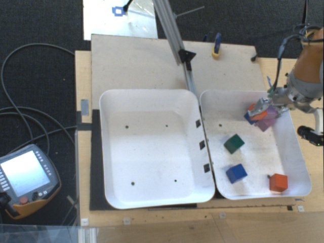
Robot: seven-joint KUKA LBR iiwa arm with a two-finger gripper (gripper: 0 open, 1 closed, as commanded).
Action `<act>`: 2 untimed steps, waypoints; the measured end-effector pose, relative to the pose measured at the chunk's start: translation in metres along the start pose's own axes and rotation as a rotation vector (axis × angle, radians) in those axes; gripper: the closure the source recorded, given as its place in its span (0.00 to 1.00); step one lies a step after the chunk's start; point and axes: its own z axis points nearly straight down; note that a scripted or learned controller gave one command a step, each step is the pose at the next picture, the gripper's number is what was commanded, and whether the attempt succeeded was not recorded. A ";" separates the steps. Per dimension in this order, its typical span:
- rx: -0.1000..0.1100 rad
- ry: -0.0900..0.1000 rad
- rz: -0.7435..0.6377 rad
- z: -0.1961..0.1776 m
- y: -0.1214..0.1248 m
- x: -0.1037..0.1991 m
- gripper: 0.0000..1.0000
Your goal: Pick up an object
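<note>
At the near edge of the bench [152, 65] sits a teach pendant [25, 178] on the left, its cables curling away over the dark floor. Then come the two white bins side by side. In the right bin [298, 156], closest to me, there is an orange block [278, 183] near the front right corner, and a blue cube [236, 173] a little to its left. Behind the blue cube lies a green cube [233, 143], apart from it. Farther back, near the right bin's rear right part, the claw [261, 108] is low over a small cluster of things, a purple block [268, 119] with something blue and something orange just beside it. These are touching or overlapping, I cannot separate them well. If the claw is clamped on any of them or apart, I cannot tell. The left bin [109, 105] shows its white floor with a few dark dots. Behind the bins a slanted metal pole [169, 27] rises, and a small yellow and blue clamp [216, 47] stands at the bench's back.
</note>
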 end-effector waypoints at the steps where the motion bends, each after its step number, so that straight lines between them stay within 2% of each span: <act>1: -0.001 0.006 -0.004 -0.023 0.012 0.086 1.00; 2: -0.008 0.005 -0.005 -0.109 0.031 0.153 1.00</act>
